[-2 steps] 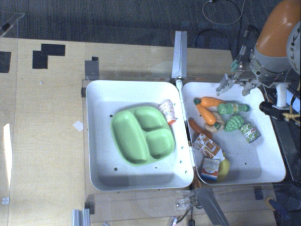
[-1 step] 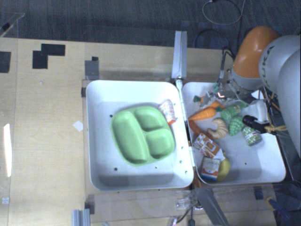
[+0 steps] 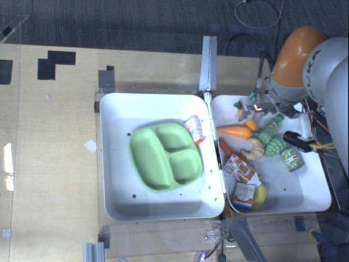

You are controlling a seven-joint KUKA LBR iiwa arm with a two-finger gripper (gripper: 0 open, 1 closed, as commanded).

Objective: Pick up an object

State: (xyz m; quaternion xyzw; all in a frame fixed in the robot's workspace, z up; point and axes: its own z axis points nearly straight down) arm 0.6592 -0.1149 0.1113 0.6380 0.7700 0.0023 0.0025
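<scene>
Toys and packets are lying heaped in the right bin, and my gripper is hovering over that bin's far left corner, just above an orange carrot toy. Whether I am gripping anything, I cannot tell from this slanted overhead view. Beside the carrot a green bumpy toy is resting against a tan croissant-like piece. A small can is lying to their right, apart from them. Nearer the front, a printed packet is sitting above a yellow-and-blue item. In the left bin, a green divided tray is lying flat, with a small wrapper touching its far right edge.
</scene>
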